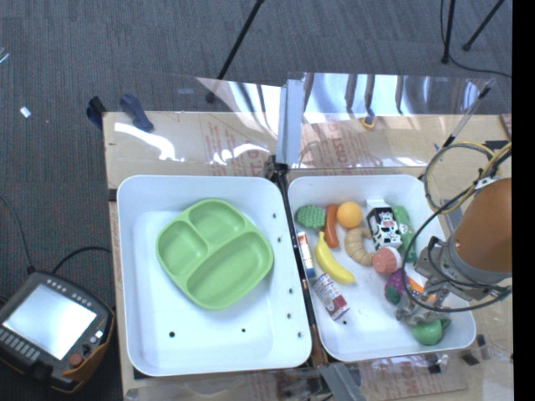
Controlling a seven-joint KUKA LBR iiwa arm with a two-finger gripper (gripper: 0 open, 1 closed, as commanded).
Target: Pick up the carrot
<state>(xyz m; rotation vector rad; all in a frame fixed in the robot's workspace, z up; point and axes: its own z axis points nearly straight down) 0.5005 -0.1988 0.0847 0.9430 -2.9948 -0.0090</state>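
Observation:
In the right bin (368,351), a slim orange-red piece that I take for the carrot (332,225) lies near the far left, between a green broccoli (310,216) and an orange ball (349,215). My gripper (411,309) is low over the bin's near right corner, well to the right of that piece. It hangs between a purple toy (393,290) and a green fruit (429,332). A small orange bit (415,287) shows right beside the gripper; I cannot tell what it is. Cables and the wrist hide the gripper's tip.
The right bin also holds a banana (333,261), a small can (331,296), a croissant-like piece (360,246), a cow-patterned carton (384,226) and a pink ball (384,261). A green divided plate (215,253) lies in the left bin (142,341). A tablet (46,328) sits at the lower left.

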